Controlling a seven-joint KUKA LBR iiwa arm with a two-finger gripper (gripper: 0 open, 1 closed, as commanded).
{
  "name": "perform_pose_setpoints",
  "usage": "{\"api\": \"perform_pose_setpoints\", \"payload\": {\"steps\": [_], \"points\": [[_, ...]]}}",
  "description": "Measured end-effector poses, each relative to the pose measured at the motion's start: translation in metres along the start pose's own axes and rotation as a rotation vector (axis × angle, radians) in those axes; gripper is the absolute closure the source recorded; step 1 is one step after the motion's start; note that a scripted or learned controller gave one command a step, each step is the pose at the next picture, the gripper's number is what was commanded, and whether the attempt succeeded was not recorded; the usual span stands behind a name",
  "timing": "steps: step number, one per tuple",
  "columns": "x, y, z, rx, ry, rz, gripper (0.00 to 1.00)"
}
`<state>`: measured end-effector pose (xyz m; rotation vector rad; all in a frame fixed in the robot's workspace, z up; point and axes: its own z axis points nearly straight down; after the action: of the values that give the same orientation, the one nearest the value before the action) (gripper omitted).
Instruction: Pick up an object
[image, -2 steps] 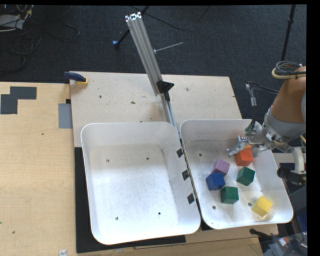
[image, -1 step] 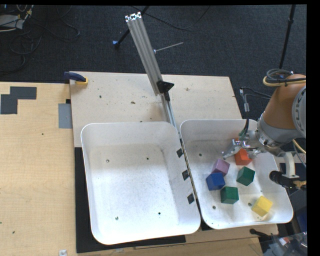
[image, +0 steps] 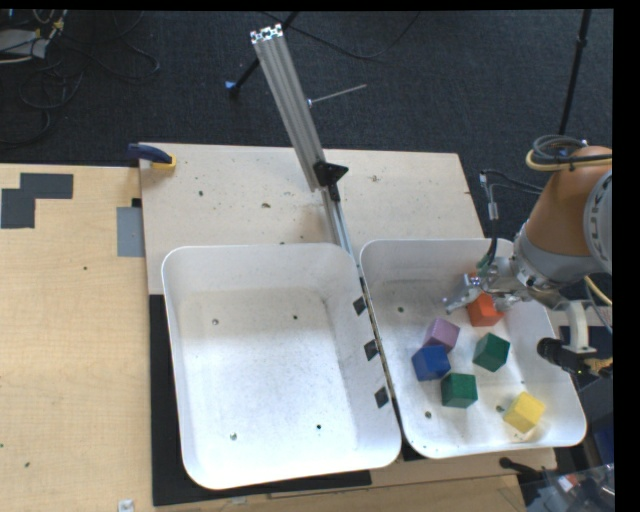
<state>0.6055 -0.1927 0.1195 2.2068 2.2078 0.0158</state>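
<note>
While the arm (image: 570, 225) reaches in from the right, its gripper (image: 478, 296) sits low over the right bin (image: 400, 262), toward the back half of it. Metal fingers (image: 462, 298) stick out to the left, and there's an orange block (image: 484, 310) tucked right up against them, just below and to the right of the tips. Honestly I can't tell if the fingers are spread or pinched, or whether that orange block is actually between them or just sitting next to them, so not calling it a grab.

All the blocks are in the right bin. A purple block (image: 443, 333) sits just down-left of the orange one, and a blue block (image: 430, 362) is touching or nearly touching the purple one on its lower side. A dark green block (image: 491, 352) is below the orange one, and a second green block (image: 459, 389) is further toward the front, near the blue one. A yellow block (image: 524, 411) is off by itself near the front right corner.

The left bin (image: 200, 262) sits beside the right one, their edges meeting along the middle where some small black clips (image: 370, 349) show. Behind the bins a slanted aluminium bar (image: 293, 100) rises toward the top of the view. A blue and yellow clamp (image: 151, 155) sits at the back left corner of the board (image: 240, 195).
</note>
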Motion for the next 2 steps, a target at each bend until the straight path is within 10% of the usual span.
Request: {"api": "perform_pose_setpoints", "payload": {"steps": [1, 2], "points": [[-0.002, 0.0, -0.009, -0.001, -0.002, 0.002, 1.0], [0.001, 0.002, -0.072, 0.018, 0.006, -0.001, 1.0]]}}
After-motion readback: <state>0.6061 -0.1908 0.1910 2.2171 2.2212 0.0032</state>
